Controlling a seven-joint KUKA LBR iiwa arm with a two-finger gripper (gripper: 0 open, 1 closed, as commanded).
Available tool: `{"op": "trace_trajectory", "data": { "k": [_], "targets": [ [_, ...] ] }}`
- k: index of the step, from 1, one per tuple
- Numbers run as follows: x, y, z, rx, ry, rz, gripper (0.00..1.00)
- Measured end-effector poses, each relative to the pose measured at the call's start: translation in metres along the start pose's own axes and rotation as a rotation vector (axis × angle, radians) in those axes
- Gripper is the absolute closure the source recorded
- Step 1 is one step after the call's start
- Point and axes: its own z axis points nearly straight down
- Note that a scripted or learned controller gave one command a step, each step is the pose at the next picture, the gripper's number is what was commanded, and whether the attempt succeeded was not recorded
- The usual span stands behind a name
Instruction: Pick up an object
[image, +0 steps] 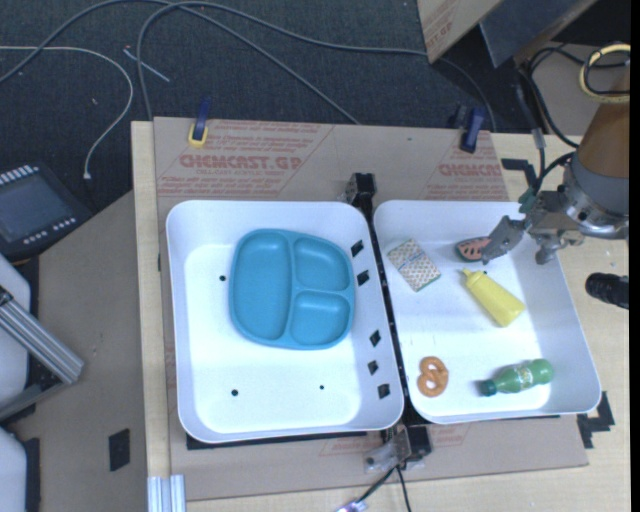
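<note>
Your gripper (520, 243) hung over the right bin's (570, 300) far corner, fingers spread, pinching nothing. The yellow bottle (494, 297) lay just below it, slanting toward the near-right.

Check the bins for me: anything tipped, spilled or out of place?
Nothing spilled or broken. In the right bin the green bottle and yellow bottle both lie on their sides, not upright. The pretzel and checkered packet lie loose. The blue divided plate sits flat in the left bin.

Bare floor between yellow bottle (494, 297) and pretzel (432, 376).
</note>
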Motion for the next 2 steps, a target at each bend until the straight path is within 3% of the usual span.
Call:
{"op": "trace_trajectory", "data": {
  "k": [1,2],
  "targets": [
    [0.000,0.003,-0.007,-0.013,-0.002,-0.003,0.00],
    [0.002,-0.001,0.056,-0.006,-0.001,-0.002,0.00]
  ]
}}
